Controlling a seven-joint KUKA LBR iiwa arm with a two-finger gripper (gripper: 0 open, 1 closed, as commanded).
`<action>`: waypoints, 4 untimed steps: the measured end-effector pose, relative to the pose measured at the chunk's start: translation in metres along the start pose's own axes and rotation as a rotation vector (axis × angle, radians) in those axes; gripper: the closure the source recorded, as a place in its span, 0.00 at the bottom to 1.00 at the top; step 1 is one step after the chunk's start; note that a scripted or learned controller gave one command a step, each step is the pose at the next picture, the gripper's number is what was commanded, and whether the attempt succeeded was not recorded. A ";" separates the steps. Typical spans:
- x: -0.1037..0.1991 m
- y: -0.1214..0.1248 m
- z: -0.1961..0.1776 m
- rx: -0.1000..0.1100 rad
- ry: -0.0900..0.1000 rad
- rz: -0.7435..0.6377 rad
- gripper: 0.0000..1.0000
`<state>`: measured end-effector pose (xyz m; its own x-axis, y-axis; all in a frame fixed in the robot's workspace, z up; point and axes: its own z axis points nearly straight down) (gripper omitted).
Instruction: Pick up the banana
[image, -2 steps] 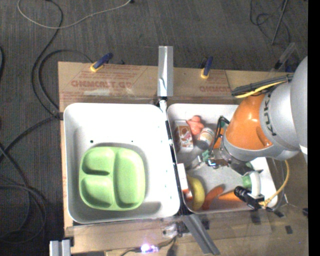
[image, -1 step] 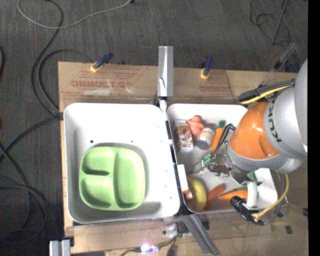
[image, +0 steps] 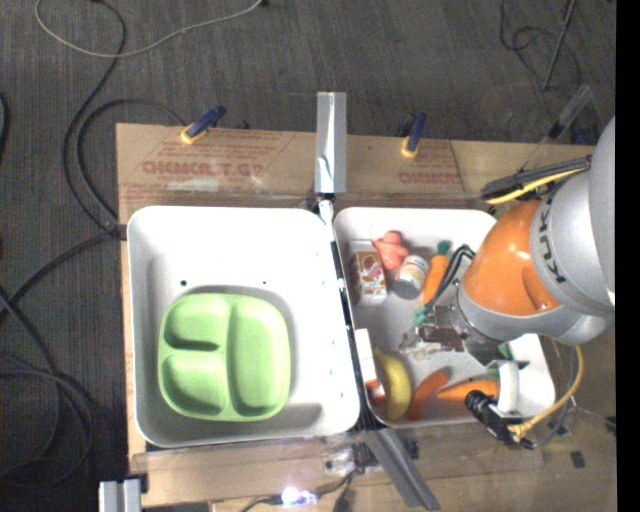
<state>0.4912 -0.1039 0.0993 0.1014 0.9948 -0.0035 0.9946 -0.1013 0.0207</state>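
Observation:
The yellow banana (image: 396, 385) lies near the front edge of the right bin (image: 352, 228), partly under a red pepper-like piece (image: 432, 388). My gripper (image: 428, 335) hangs just above and to the right of the banana, over the middle of the bin. Its tip is dark and cluttered with cables. The orange band and grey wrist of the arm (image: 520, 280) cover the right half of the bin.
The right bin also holds a small carton (image: 370, 275), a pink toy (image: 390, 246), a can (image: 408, 279), two carrots (image: 436, 275) (image: 466, 392) and a white piece (image: 362, 345). A green divided plate (image: 228, 356) sits in the left bin (image: 150, 240).

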 end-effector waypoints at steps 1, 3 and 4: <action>0.000 0.000 0.000 0.000 0.000 0.001 0.00; 0.005 -0.001 0.008 -0.003 -0.003 0.107 0.00; 0.004 -0.002 0.000 0.002 -0.002 0.108 1.00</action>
<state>0.4900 -0.0993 0.0993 0.2082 0.9781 -0.0031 0.9779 -0.2081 0.0192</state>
